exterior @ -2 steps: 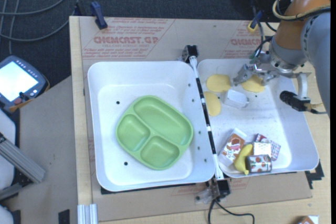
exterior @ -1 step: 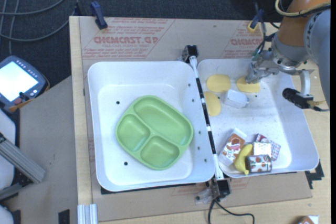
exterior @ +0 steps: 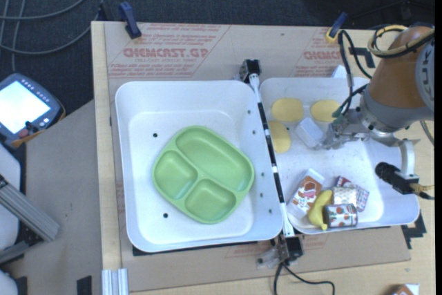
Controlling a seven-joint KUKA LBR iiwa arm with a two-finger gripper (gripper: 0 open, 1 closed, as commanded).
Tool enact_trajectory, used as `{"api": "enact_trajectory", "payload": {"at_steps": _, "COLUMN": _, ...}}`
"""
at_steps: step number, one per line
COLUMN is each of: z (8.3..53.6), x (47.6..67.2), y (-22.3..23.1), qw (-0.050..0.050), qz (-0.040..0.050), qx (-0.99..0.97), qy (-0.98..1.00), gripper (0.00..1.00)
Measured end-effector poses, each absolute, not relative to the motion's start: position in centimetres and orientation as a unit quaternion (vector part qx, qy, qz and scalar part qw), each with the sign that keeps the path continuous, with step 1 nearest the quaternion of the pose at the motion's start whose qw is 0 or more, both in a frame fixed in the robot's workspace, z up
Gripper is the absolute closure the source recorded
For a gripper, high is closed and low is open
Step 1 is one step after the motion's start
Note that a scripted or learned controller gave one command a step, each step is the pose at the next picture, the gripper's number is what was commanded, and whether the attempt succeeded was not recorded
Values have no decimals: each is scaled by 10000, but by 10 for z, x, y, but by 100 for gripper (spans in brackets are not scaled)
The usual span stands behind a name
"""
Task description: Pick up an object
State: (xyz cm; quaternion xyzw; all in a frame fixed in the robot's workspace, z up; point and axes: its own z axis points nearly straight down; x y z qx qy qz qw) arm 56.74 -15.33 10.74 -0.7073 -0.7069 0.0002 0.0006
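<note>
In the right bin (exterior: 387, 214) my gripper (exterior: 334, 136) hangs low, just right of a small translucent container (exterior: 309, 131), perhaps touching it. Three flat yellow pieces lie around it: one (exterior: 287, 108) at the back left, one (exterior: 324, 110) at the back middle and one (exterior: 280, 137) by the left wall. At the bin's front lie a yellow banana (exterior: 319, 208) and several small printed cartons (exterior: 306, 191) (exterior: 351, 195). The arm's wrist hides the bin's back right part.
The left bin (exterior: 138, 114) holds a green divided plate (exterior: 202, 173). A black clamp (exterior: 251, 70) sits on the ridge between the bins. The arm's orange band (exterior: 400, 72) and grey wrist (exterior: 390, 117) lean over the right bin's far side.
</note>
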Motion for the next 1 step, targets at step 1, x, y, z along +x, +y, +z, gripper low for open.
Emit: {"api": "enact_trajectory", "payload": {"at_steps": 1, "z": 173, "x": 626, "y": -97, "qw": -8, "qz": -9, "qx": -7066, "qy": -7076, "gripper": 100}}
